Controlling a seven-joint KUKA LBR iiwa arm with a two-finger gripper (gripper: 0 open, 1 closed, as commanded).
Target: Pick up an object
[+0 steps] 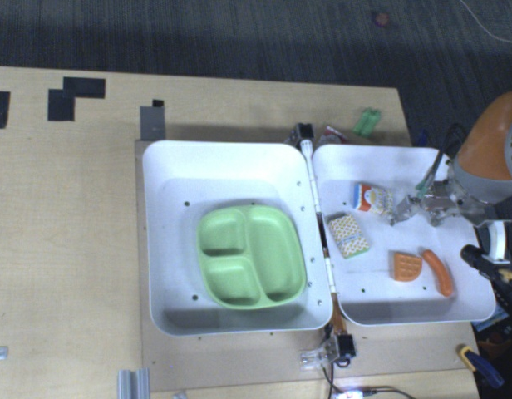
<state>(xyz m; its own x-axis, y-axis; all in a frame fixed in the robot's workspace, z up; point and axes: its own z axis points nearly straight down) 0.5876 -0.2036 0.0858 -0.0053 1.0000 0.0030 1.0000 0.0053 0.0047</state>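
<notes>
Nearest, at the lower right of the frame, an orange sausage-shaped toy [439, 272] and an orange wedge [406, 267] lay on the floor of the right bin [464, 310]. Both looked light, stiff and slick; the sausage would probably be best taken across its narrow middle. Left of them sat a patterned block [348, 235], and above it a small white-and-orange packet [370, 198], likely soft and crushable. The jaws [412, 209] hovered just right of that packet; whether they were spread or closed could not be told, and nothing showed between them. In the left bin [169, 248] rested a green divided tray [250, 255]. Beyond lay the pale desk [65, 248], a green scrap [367, 122] and dark carpet [239, 15].
</notes>
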